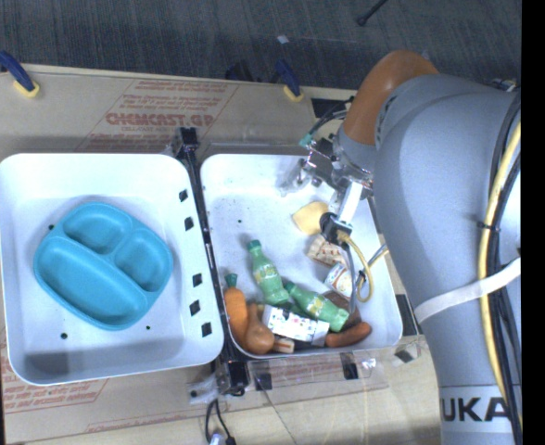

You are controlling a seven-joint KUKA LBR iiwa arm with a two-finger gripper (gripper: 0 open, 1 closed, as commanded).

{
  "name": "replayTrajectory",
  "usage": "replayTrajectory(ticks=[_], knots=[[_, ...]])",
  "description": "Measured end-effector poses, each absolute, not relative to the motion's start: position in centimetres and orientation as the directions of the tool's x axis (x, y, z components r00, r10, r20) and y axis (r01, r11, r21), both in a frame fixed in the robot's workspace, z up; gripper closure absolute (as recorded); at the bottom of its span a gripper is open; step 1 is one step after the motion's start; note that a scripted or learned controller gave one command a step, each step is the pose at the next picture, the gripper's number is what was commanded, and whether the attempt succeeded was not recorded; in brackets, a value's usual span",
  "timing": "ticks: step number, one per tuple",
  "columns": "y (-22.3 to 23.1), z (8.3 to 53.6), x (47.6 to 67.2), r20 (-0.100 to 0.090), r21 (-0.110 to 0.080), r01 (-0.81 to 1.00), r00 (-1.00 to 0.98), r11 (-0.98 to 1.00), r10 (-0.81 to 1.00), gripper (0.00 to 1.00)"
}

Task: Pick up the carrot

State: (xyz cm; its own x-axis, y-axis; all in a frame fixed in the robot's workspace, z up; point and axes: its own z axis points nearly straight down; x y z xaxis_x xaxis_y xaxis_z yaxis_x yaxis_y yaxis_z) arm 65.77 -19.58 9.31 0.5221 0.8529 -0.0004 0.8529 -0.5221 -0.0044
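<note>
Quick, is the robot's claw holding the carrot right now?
Gripper: sits over the top part of the right bin, cannot be told if open or closed. The carrot lies at the bin's bottom, apart from it.

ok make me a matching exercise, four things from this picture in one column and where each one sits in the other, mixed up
Things:
1. blue plate
2. carrot
3. green bottle
4. tool

Places:
A. middle of the right bin
B. over the right bin's far right part
C. in the left bin
D. by the right bin's left wall, near the front

Pairs: 1-C, 2-D, 3-A, 4-B
</note>
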Motion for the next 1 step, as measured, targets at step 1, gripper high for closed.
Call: replayTrajectory(ticks=[1], knots=[[-19.8,9.15,60.85,0.0,-0.008,0.939,0.343,-0.343,0.939,0.0]])
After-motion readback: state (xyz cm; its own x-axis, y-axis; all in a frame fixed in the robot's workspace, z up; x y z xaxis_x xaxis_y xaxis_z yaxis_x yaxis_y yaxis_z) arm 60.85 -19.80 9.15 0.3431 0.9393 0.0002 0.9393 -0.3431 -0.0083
